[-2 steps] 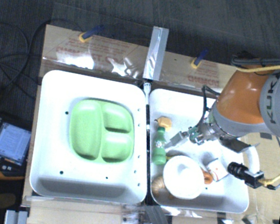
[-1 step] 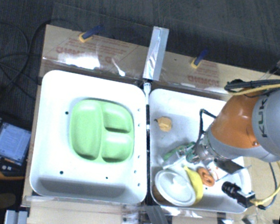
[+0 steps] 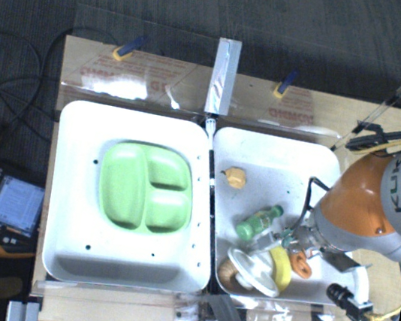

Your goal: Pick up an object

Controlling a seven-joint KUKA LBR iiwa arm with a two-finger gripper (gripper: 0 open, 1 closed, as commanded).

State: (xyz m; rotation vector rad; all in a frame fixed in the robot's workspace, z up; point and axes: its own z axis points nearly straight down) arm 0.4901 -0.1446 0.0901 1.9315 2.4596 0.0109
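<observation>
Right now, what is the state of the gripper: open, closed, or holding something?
Gripper: cannot be told. It sits low in the right bin by the banana and green bottle.

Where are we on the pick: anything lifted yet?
Done: the arm has reached over the right bin, with the gripper down among the clutter by the green bottle and banana. In hand: nothing visibly lifted; I can't tell the grip. Left: grasp and raise an object. The small yellow piece and green tray lie untouched.
</observation>
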